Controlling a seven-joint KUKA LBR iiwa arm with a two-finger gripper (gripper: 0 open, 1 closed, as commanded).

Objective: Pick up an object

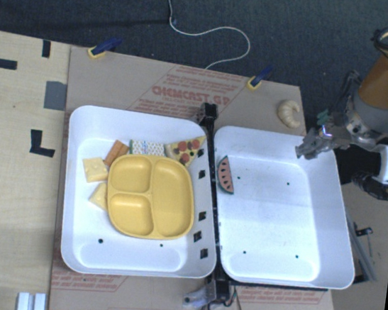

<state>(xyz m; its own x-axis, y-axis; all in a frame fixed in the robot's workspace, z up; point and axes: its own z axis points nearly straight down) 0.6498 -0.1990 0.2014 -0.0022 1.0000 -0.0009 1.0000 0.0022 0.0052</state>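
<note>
My gripper hangs over the far right corner of the right bin, with nothing visible between its fingers. A watermelon slice toy lies by the right bin's left wall, well left of the gripper. In the left bin sits a yellow divided plate. Around the plate lie a pizza slice toy, a brown cracker, and yellow cheese pieces.
A beige lumpy object rests on the cardboard behind the right bin, just left of the gripper. A black divider with clips runs between the bins. A white cable loops across the dark cloth at the back.
</note>
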